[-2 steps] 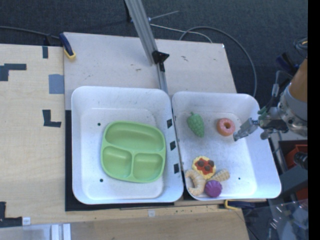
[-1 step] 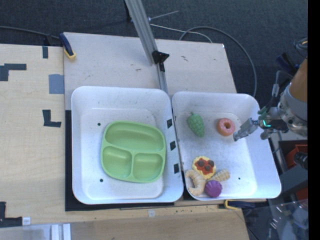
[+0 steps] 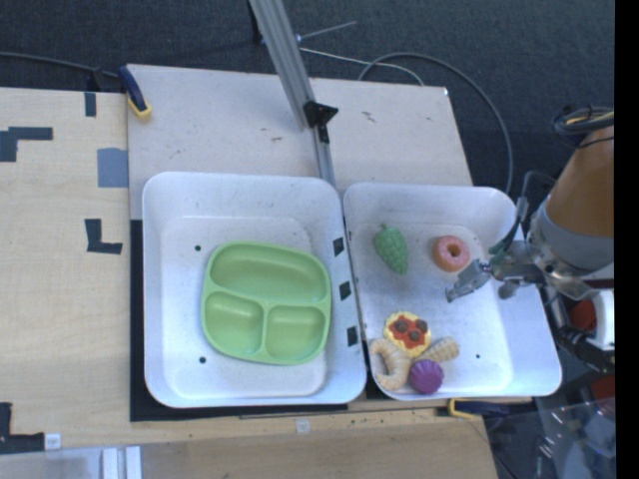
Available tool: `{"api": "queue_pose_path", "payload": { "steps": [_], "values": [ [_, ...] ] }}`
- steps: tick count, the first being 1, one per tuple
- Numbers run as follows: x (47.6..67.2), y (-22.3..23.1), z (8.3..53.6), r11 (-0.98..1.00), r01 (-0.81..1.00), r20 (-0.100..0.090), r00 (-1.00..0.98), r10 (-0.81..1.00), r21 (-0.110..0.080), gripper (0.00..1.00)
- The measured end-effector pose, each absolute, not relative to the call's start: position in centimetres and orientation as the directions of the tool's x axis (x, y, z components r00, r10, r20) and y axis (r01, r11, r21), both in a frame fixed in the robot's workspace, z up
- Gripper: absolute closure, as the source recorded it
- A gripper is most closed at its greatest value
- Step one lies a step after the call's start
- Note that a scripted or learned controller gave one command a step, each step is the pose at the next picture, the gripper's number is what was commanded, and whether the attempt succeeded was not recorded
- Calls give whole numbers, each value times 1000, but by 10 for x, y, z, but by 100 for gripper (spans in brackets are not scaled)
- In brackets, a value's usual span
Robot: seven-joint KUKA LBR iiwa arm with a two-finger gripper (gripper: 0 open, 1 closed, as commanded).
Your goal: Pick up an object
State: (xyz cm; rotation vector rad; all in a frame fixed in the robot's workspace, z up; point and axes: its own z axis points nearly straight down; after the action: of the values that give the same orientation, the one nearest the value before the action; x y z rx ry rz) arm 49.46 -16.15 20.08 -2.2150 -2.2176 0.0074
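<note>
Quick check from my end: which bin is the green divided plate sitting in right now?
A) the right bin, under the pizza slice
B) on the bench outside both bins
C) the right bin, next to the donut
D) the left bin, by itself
D: the green divided plate lies alone in the left bin, while the donut and pizza slice sit in the right bin.
</note>
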Motion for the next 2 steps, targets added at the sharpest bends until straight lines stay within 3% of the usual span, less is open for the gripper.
{"api": "queue_pose_path", "payload": {
  "steps": [2],
  "values": [
    [488,-151,99,0,1000,2,0,1000,0,0]
  ]
}}
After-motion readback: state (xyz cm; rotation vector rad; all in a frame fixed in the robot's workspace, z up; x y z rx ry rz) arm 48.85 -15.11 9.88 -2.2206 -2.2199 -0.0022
